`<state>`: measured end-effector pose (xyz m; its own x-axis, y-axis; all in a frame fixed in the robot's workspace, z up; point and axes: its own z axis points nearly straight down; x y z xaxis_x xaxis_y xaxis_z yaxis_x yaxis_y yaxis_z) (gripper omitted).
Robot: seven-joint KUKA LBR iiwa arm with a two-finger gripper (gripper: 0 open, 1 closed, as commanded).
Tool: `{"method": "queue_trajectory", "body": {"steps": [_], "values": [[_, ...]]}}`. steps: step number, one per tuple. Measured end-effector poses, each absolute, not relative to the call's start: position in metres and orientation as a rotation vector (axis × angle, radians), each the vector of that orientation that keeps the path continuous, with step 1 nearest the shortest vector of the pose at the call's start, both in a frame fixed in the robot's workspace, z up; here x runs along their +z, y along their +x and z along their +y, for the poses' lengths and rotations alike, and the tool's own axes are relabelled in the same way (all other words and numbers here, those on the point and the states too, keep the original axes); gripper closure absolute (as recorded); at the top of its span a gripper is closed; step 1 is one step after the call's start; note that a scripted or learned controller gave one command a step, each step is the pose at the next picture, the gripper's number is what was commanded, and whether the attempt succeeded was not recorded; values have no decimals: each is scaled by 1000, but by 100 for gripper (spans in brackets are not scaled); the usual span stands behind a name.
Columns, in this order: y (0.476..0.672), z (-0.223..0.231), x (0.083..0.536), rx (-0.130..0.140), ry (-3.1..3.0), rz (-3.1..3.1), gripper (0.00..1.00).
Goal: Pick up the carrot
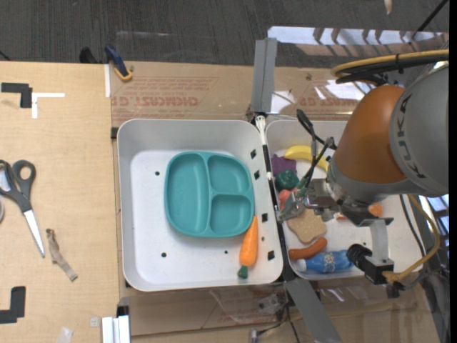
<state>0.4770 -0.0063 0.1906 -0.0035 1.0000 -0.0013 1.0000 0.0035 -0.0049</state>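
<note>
The bench has 2 white bins side by side. Nearest the camera, at about 6 o'clock in the left bin, lies the carrot. It is orange with a small green end pointing down. It leans against the bottom right edge of the teal plate, which has 3 sections, and it sits close to the wall between the bins.

In the right bin, at about 5 o'clock, there is a blue and white bottle, and just above it a red sausage. Next comes a slice of toast. The claw hangs over the right bin, at about 3 o'clock from the carrot, just across the wall. I cannot tell if the claw is open or closed, because the big grey and orange arm hides part of it. Nothing can be seen in its grip.

Farther back sit a purple toy and a yellow banana. Way over at 9 o'clock on the bench lie scissors.

What could go wrong? The carrot is squeezed between the plate and the wall, so the claw may bump one of them, or push the carrot away. The carrot is round too, so it may roll or slip out
</note>
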Motion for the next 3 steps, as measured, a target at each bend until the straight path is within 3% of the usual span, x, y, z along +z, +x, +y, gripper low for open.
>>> {"method": "queue_trajectory", "body": {"steps": [1, 2, 3], "values": [[483, 38, 190, 8, -2345, -2088, 0], [477, 38, 190, 9, -2465, -1944, 0], [478, 37, 198, 15, -2463, -1946, 100]]}}
